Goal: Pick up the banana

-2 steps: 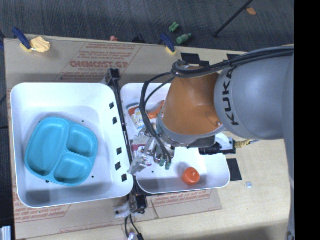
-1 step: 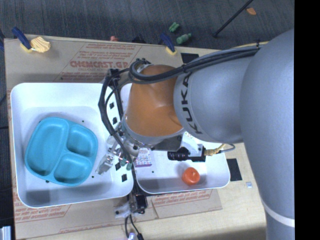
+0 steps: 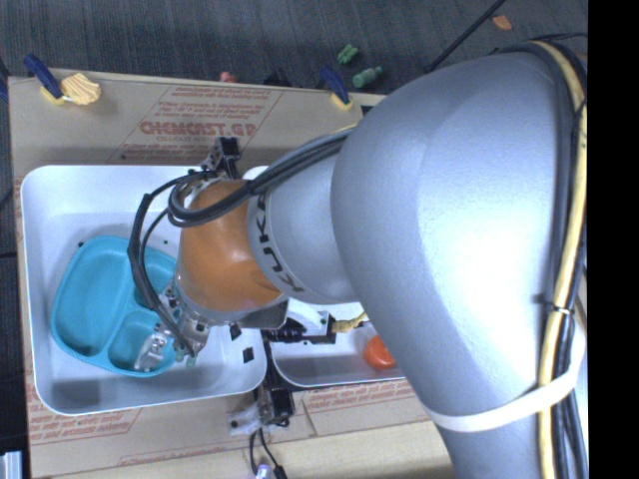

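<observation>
Gripper [image 3: 165, 347]: hung low over blue tray [image 3: 85, 302]; finger state hidden, cannot tell.
Banana: unseen.
Advice: locate fruit before descending; avoid tray rim.

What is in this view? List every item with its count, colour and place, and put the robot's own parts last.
left bin: one, white, left half of the bench.
divided dish: one, light blue, two compartments, lying in the left bin.
right bin: one, white, mostly hidden under the arm; its near rim shows.
orange object: one, small, in the right bin at the arm's edge; too hidden to name.
cardboard sheet: one, brown with red print, under both bins.
clamps: two, blue, on the cardboard's far edge.
green bits: two, small, on the dark floor beyond the bench.
arm: one, grey with an orange band, reaching in from the right.
gripper: one, over the dish's near right edge.
</observation>
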`<state>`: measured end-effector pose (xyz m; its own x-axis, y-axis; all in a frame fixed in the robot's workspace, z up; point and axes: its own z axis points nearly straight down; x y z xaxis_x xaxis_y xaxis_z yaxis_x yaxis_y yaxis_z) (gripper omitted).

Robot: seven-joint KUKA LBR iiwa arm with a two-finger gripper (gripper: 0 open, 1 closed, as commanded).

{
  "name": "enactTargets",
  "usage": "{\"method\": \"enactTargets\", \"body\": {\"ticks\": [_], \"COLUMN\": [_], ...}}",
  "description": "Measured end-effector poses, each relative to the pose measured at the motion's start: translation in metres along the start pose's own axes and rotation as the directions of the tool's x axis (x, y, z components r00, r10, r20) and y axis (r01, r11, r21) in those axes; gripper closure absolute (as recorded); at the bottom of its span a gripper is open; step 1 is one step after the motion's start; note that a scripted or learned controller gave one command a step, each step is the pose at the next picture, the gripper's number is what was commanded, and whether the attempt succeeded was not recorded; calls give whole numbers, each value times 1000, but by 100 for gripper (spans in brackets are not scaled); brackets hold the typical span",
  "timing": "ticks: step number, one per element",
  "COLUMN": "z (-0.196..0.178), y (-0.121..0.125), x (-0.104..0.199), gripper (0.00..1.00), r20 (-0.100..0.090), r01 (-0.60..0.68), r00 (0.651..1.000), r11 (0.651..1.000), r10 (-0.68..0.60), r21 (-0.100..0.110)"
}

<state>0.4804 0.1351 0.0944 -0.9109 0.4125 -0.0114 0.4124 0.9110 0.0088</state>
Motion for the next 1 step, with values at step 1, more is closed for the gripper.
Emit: {"method": "enactTargets", "body": {"ticks": [1], "z": [-14], "y": [0], "x": [-7], "gripper": [100], "r20": [19], "r01": [-3], "r00": [1000], "r11": [1000], "r10": [3], "r21": [-6]}}
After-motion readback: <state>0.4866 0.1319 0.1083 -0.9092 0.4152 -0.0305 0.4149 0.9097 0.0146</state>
